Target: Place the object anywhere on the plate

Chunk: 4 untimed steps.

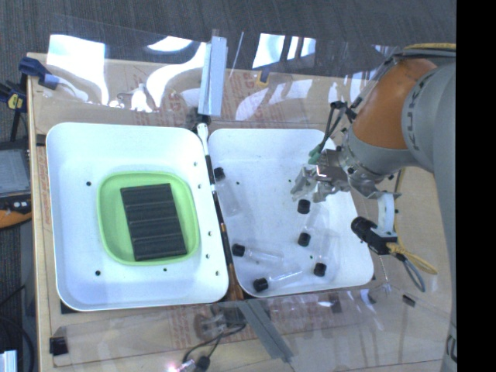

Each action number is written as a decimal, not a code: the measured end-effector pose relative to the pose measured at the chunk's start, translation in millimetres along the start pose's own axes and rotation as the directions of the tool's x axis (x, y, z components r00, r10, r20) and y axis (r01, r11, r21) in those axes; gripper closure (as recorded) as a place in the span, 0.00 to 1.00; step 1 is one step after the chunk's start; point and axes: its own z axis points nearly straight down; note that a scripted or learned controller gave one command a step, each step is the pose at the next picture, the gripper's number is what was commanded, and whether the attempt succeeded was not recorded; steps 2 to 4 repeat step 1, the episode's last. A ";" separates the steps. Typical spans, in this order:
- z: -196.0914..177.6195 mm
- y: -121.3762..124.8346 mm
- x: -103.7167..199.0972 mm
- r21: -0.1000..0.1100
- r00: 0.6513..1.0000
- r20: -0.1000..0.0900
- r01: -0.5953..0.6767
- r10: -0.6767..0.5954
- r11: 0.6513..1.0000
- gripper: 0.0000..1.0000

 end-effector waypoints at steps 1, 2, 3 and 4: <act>0.0 0.0 0.0 0.000 1.000 0.000 0.000 0.000 1.000 0.00; 0.0 0.0 0.0 0.000 1.000 0.000 0.000 0.000 1.000 0.00; 0.0 0.0 0.0 0.000 1.000 0.000 0.000 0.000 1.000 0.00; 0.0 0.0 0.0 0.000 1.000 0.000 0.000 0.000 1.000 0.00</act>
